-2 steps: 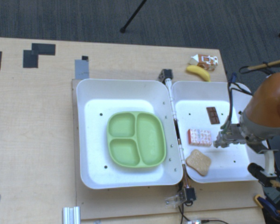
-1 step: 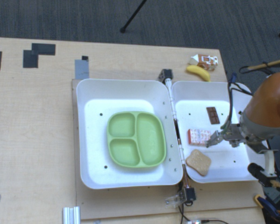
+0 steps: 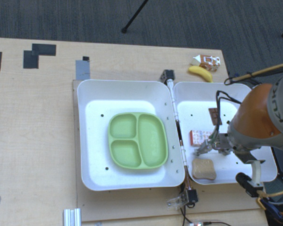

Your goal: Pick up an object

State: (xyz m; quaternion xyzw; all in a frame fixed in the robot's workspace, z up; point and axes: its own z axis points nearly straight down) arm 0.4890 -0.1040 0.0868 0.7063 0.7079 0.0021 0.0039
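Observation:
My gripper (image 3: 205, 148) is low inside the right bin (image 3: 186, 108), below the orange band of the arm (image 3: 254, 117). It sits just below and to the right of a small red and white box (image 3: 197, 136). A tan block that looks like bread (image 3: 203, 169) lies just in front of it, at the bin's near left corner. A small brown object (image 3: 212, 115) rests farther back in the same bin, partly behind a black cable. Nothing shows as held.
The left bin (image 3: 92, 126) holds a green divided plate (image 3: 137, 141). A banana (image 3: 200, 72) and a small carton (image 3: 207, 60) lie on the bench behind the right bin. Cables and a clamp (image 3: 185, 197) sit at the bins' front edge.

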